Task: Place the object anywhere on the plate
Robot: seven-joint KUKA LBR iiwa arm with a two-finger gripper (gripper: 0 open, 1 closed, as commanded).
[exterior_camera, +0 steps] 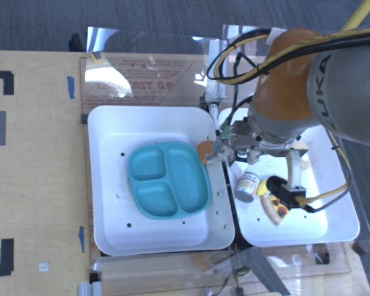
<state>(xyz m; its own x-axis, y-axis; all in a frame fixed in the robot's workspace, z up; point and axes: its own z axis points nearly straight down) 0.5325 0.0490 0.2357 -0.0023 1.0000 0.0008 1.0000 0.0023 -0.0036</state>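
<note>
Nothing lies on the plate yet — the task looks barely begun. Right of the plate, in the other bin, sit a small can and a toy food piece. The pincer hovers just right of the plate — its state I cannot tell.

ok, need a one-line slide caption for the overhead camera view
Grey KUKA arm reaches over the right white bin holding a small can and toy food, beside the teal three-compartment plate in the left bin.

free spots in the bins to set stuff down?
Free: all three compartments of the blue plate, plus the left bin floor around the plate's left and bottom sides. Crowded: the right bin, where a small can and toy food sit under the arm.
</note>
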